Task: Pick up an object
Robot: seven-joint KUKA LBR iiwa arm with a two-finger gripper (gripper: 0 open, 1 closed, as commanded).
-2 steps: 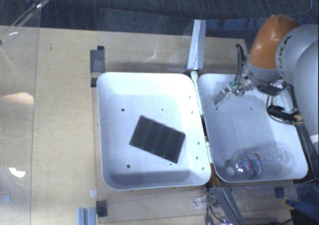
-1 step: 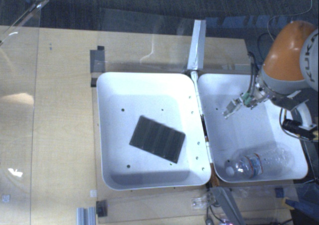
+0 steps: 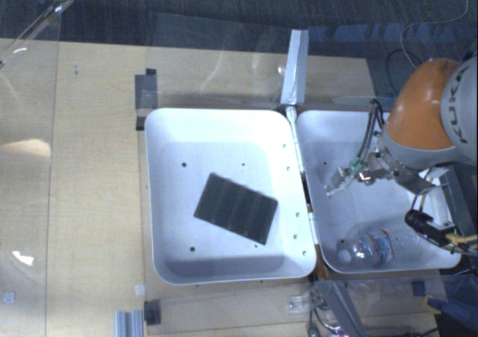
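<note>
My gripper (image 3: 345,177) hung over the right bin (image 3: 328,130) at frame right, nothing visibly in it; how far open, I couldn't tell. The clear bottle (image 3: 367,247) lay below at lower right, my likeliest pick. The dark pad (image 3: 236,208) sat in the left bin (image 3: 160,178).

Part of a brand name in dark capitals stands on the grey arm (image 3: 464,107) at the right edge, just right of its orange band (image 3: 422,107); the letters seem to be "KU", with the rest cut off by the frame. The clear bottle (image 3: 367,247) in the right bin (image 3: 328,134) carries a label too small and blurred to read
</note>
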